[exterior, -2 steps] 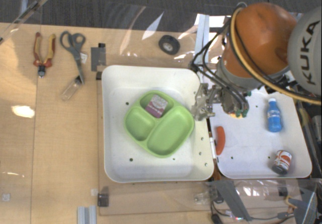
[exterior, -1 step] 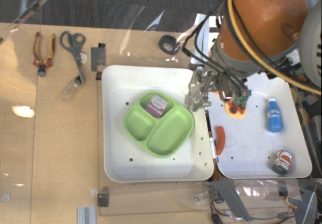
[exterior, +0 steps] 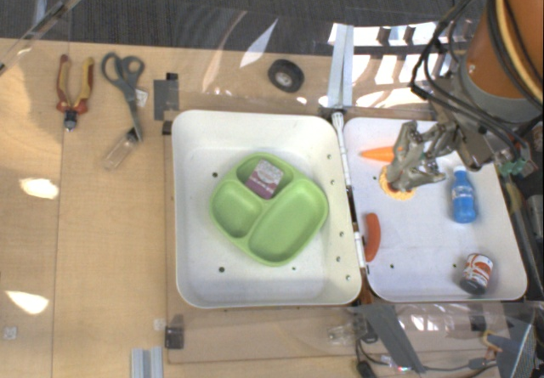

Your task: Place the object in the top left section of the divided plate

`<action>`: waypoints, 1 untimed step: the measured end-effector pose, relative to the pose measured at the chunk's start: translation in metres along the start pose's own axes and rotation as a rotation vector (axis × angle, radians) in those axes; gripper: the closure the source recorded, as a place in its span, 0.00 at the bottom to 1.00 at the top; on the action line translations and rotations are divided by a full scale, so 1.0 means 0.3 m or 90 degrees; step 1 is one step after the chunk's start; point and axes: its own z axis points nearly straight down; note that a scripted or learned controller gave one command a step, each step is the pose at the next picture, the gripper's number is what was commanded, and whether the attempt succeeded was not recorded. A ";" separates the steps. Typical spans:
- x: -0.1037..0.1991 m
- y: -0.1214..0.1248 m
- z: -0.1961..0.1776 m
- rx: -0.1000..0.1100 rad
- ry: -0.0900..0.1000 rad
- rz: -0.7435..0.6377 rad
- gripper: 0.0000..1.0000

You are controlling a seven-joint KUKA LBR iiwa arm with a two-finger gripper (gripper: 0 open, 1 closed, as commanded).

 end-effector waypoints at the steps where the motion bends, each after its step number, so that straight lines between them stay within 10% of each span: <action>1: -0.024 0.013 0.214 -0.002 0.002 -0.229 1.00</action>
